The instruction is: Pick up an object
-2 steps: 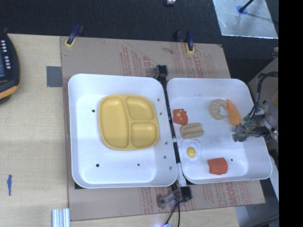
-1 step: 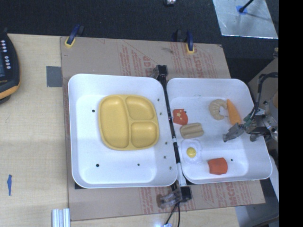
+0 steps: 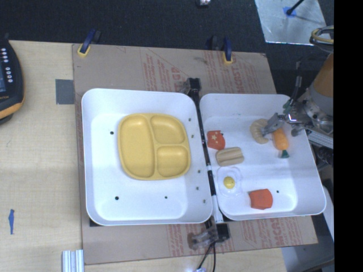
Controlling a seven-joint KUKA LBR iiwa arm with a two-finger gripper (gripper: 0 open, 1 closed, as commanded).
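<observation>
Nearest the camera, at the bottom edge of the counter (image 3: 39, 208), a black clip (image 3: 218, 231) with a trailing cable sits where the two bins meet. Just above it, in the right bin (image 3: 315, 200), a red-orange block (image 3: 261, 199) lies close to the near wall, and a fried-egg toy (image 3: 229, 182) lies to its left, near the seam between the bins. Further up that bin sits a tan bread roll (image 3: 229, 156), with a red strawberry-like piece (image 3: 215, 139) just beyond it, hard by the left wall.

The left bin (image 3: 96, 203) carries a yellow divided plate (image 3: 153, 146) with three compartments, set roughly in its middle.

Towards the far right of the right bin lies a carrot (image 3: 281, 140) — orange with a small green end pointing toward the camera — and a pale, ridged shell-like piece (image 3: 260, 131) rests just beside it on the left. The gripper (image 3: 276, 124) reaches in from the right, low over these two items. Its dark fingers (image 3: 271, 123) are spread a little and sit at the carrot's upper end, between carrot and shell; whether they actually clamp the carrot I cannot tell, as the metal parts overlap it.

Farther back, a blue clamp (image 3: 227, 51) and a yellow-tipped clamp (image 3: 87, 43) pin the brown cardboard sheet (image 3: 142, 67) under the bins — beyond them lies dark floor.
</observation>
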